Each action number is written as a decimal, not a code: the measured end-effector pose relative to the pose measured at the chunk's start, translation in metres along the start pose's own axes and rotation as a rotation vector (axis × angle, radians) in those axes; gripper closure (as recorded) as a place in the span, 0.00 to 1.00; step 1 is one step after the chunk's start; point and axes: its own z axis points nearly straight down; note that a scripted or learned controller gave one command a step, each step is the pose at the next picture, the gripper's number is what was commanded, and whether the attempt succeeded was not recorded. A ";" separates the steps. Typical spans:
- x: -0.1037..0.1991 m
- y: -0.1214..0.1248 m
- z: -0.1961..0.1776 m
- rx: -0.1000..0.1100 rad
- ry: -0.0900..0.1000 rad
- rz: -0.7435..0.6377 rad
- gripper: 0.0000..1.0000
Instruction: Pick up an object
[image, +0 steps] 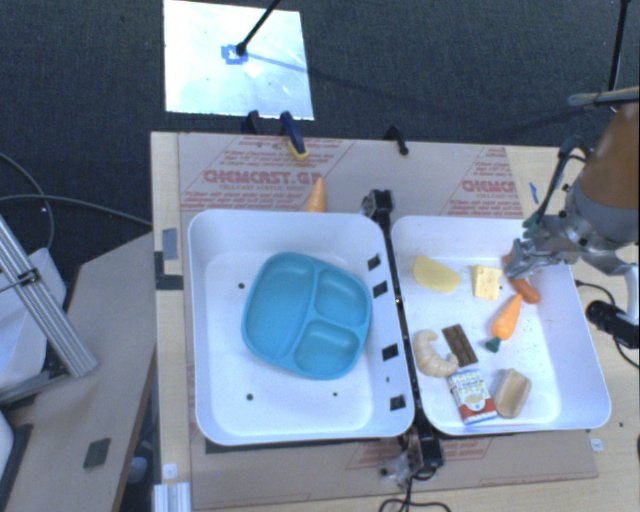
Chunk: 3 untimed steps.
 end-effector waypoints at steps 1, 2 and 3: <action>-0.002 -0.005 -0.003 0.013 0.003 0.005 1.00; -0.002 -0.004 -0.014 0.009 0.002 0.001 1.00; -0.002 -0.003 -0.024 0.007 0.002 -0.003 1.00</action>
